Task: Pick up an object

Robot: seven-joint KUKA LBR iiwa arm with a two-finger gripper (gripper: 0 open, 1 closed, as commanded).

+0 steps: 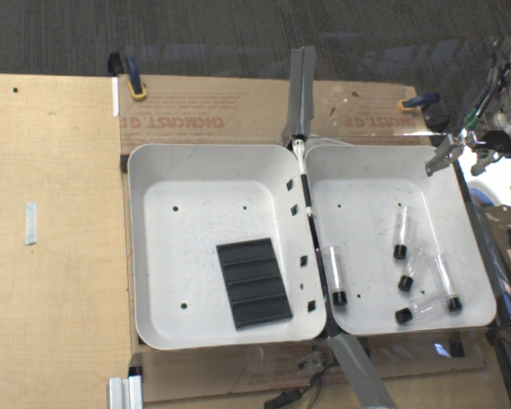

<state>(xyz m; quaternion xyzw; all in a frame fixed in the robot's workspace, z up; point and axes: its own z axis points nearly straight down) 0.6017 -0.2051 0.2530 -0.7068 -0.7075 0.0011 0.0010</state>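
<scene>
Lying flat in the left bin [153, 228], black ribbed block [254, 282] — long axis near-vertical (top tilted left), fingers' state unreadable.

A robotics lab or test workshop: a plywood desk [51, 228] carries two white bins [153, 177] fixed side by side, cardboard [204, 118] is clamped [134, 83] along the far edge, and grey carpet [196, 15] lies beyond.

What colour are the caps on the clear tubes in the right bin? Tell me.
Black. The caps on the clear tubes in the right bin show plainly in the camera view.
</scene>
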